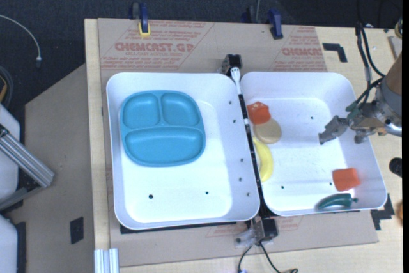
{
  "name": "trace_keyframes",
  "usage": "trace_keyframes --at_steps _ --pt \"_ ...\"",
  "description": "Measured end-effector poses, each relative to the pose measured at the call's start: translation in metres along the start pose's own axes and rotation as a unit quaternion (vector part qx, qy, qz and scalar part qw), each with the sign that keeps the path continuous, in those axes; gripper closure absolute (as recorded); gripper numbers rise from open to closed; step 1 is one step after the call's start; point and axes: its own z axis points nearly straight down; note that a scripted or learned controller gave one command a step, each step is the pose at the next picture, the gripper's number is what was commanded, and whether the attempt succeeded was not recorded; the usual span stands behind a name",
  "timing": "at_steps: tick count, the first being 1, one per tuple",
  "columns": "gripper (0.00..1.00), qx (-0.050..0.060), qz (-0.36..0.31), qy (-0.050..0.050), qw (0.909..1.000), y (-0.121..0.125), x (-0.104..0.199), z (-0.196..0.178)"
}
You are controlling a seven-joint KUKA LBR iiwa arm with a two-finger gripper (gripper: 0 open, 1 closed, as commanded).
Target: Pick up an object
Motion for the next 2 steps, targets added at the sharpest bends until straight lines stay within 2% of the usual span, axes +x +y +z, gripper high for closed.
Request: trace_keyframes --at_steps 1,2 --pt "0.0 -0.007 -0.002 -0.002 1.0 0.003 0.0 -0.007" --pt "0.0 -0.004 -0.002 0.0 1.0 0.01 -0.001 0.039"
